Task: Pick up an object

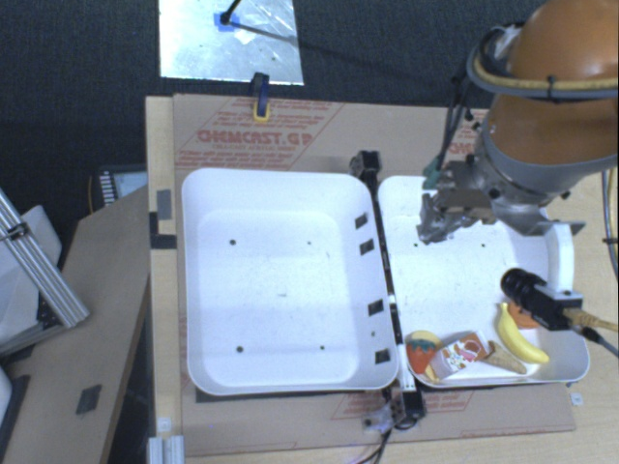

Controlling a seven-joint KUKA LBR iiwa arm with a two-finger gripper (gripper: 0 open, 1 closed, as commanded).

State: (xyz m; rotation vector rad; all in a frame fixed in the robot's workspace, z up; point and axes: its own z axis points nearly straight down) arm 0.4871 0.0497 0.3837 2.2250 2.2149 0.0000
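- Camera view: the arm (551, 114) reaches in over the right bin (455, 288). The jaws hang above the bin's far-left part. They are a blurred grey mass, so I can't tell if they are open or closed. Nothing is visibly held.
- Candidate things all sit along the right bin's near rim, well apart from the jaws:
  - a banana (519, 336) toward the bin's near-right corner;
  - a brown cone-like piece (505, 360) just beside it;
  - a red-white packet (458, 354);
  - a round orange thing (421, 352) at the bin's near-left corner.
- Step, judged: approach, no target reached yet. Doing it well likely means travelling to the bin's near side, picking one item, coming straight down and closing across its narrow width.
- The banana looks the best bet, as it is the least crowded. The near rim is close, so a wall bump is a risk.
- Materials:
  - The bin is smooth, shallow white plastic with rounded corners.
  - The banana is curved, matte yellow and probably firm.
  - The packet is flat and glossy, so it will likely slip.
  - The orange thing is rounded and may roll.
- The left bin (280, 288) adjoins the right bin and is the same plastic.
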